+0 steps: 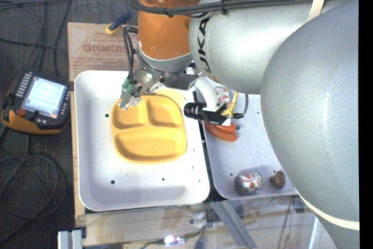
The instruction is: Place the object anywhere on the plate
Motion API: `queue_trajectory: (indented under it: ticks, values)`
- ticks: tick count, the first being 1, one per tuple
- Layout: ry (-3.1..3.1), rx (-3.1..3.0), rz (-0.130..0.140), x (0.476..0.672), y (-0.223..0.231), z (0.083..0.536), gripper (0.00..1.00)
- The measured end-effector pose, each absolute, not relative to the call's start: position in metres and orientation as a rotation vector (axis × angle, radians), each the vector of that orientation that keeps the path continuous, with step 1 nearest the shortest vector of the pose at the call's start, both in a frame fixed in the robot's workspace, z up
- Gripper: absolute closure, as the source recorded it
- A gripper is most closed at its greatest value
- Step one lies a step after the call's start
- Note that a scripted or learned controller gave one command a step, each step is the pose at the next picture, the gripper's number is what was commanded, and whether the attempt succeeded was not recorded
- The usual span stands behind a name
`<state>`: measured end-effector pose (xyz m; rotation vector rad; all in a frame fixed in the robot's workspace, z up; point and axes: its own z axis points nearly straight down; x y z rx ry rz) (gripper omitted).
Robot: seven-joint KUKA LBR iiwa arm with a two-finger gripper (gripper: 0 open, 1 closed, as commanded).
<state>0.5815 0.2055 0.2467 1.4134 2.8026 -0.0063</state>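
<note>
At the near edge of the right bin (256,207), a small red-and-white can (249,182) lies on its side just beside a small brown object (277,179), both well apart from the plate. Farther up that bin, an orange object (225,130) rests near the wall between the bins, partly hidden by black fittings on the arm. In the left bin (93,172) sits the yellow plate (150,128), a divided tray with three compartments, lying flat toward the bin's far half. The hand (128,98) of the grey arm (280,49) is poised over the plate's far left corner, something small and green visible at its tip; whether the hand is clenched or released cannot be told from here. Above it rises the arm's orange band (166,9). Beyond the bins, a printed cardboard sheet (96,52) lies on the tabletop, and to the left an orange-trimmed control pendant (38,103) rests on dark floor among cables.
</note>
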Motion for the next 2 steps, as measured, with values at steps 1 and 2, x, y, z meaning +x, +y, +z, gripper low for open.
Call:
queue_trajectory:
  ticks: [1,2]
  values:
    - [2.881,1.250,-0.007,0.613,0.194,0.205,1.00]
    - [2.984,0.980,-0.004,0.596,0.168,0.217,1.00]
